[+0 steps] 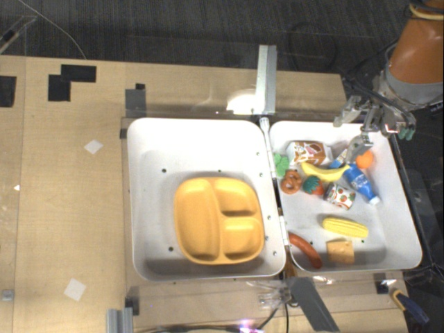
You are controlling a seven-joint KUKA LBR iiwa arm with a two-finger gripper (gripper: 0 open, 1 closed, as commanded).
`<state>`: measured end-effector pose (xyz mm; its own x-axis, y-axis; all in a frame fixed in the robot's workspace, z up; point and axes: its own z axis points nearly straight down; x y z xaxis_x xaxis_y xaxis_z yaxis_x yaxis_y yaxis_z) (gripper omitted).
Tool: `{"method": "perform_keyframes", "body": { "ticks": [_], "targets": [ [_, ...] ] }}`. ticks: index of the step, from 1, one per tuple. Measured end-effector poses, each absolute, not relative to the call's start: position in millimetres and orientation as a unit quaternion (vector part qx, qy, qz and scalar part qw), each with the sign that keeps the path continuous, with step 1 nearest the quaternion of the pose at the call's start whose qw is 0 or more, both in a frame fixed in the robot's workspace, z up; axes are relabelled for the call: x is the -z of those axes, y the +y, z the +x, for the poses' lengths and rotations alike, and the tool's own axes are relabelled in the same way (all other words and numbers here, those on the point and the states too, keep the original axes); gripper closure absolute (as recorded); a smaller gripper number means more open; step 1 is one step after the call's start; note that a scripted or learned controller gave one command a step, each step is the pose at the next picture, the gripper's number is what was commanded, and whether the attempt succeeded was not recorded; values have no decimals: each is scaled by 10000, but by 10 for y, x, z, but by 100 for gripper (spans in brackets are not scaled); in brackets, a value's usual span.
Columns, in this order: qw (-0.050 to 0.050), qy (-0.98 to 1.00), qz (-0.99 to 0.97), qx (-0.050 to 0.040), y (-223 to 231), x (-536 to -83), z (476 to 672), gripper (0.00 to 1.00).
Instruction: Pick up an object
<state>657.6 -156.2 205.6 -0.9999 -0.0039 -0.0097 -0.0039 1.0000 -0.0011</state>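
Note:
The right bin holds a pile of toy food. A yellow banana lies across the pile, with an orange fruit and a blue bottle to its right. A red-and-white can, a brown pretzel and a brown-and-white packet sit around it. Nearer the front lie a corn cob, a red sausage and a tan bread block. My gripper hangs over the bin's back right part, just above the orange fruit and banana tip.
The left bin holds a yellow divided plate. A metal post stands behind the divide between the bins. A green toy lies against the right bin's left wall. Wooden bench spreads to the left.

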Motion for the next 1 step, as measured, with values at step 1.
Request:
{"method": "perform_keyframes", "body": {
  "ticks": [1],
  "targets": [
    [21,9775,2110,-6,-1472,-943,6296,0]
  ]
}}
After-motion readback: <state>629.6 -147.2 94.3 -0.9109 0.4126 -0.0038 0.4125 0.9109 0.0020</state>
